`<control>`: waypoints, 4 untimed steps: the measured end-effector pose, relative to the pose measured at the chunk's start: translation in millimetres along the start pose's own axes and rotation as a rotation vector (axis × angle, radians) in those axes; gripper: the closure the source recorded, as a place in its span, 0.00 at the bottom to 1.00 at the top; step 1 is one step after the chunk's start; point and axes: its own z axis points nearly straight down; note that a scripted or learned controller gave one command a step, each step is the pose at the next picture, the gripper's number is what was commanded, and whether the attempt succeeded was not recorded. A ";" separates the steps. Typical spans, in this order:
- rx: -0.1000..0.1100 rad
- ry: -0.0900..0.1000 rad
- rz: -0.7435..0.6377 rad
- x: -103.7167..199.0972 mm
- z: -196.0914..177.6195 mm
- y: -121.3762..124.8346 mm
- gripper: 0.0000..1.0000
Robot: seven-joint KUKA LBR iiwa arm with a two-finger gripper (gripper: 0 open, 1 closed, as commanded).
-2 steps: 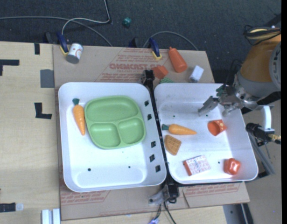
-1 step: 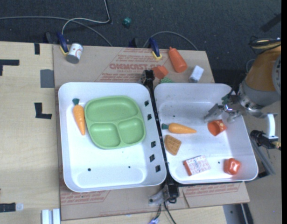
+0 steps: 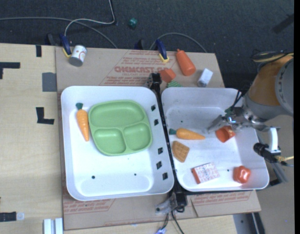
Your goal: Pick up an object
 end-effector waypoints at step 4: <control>0.015 0.014 -0.003 28.7 -3.2 -4.9 1.00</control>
